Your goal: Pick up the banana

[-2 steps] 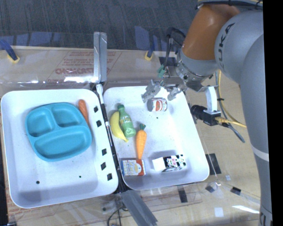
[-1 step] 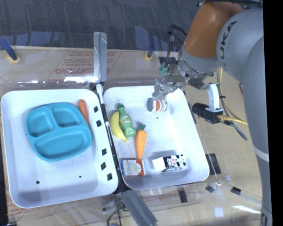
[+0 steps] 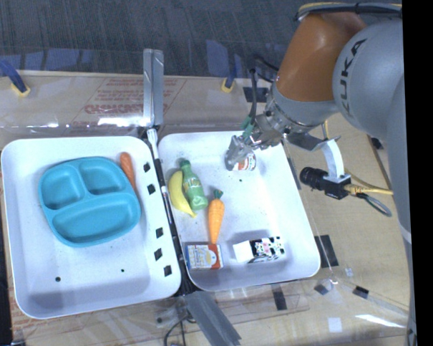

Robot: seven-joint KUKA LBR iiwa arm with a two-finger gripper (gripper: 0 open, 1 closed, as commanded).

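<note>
Gripper [image 3: 239,158] above the right bin [image 3: 293,201], away from the banana [image 3: 177,193].
The banana lies at the left side of the right bin, touching a green bottle [image 3: 193,185], with a carrot [image 3: 215,214] near. I cannot tell if the fingers are open or closed. A blue plate [image 3: 89,199] is in the left bin [image 3: 26,234].

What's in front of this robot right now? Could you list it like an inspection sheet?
Surface: two white bins, left bin, right bin.
Job's things: banana in right bin, touching a green bottle.
Clutter: carrot, two small cartons; blue divided plate and orange piece in left bin.
Grippers: gripper above right bin's far side, away from banana.
Cables: black connector by the arm.
Surroundings: wooden bench.
</note>
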